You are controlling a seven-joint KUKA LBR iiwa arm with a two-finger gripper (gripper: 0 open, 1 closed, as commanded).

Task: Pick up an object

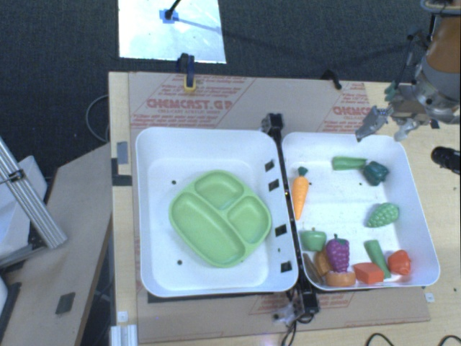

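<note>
Gripper (385,122) sits at the upper right, over the far rim of the right bin (414,186), hanging from the grey arm (439,71) that enters from the right edge. Two fingers show, spread apart, one (369,125) pointing down-left toward the bin's back corner; nothing lies between them.

Right bin holds the toy food. Near the back: a green cucumber-like piece (348,163) lying crosswise, a dark teal lump (376,172) touching its right end. Left side: carrot (300,196), orange with green top, lying lengthwise just beside the divider between the bins. Middle right: pale green bumpy cluster (383,215) (grapes or similar, hard to tell). Front row crowded together: green pepper (313,238), purple grapes (337,252), an orange piece (321,264) partly hidden under them, red block (368,272), green stick (376,256), red-orange tomato (399,262).

Left bin (158,193) holds a light green divided plate (220,218) with three compartments, set a little askew.

Both bins rest on a board (216,99) printed with red lettering.

All food items lie well apart from the gripper; the closest are the cucumber-like piece and teal lump.
</note>
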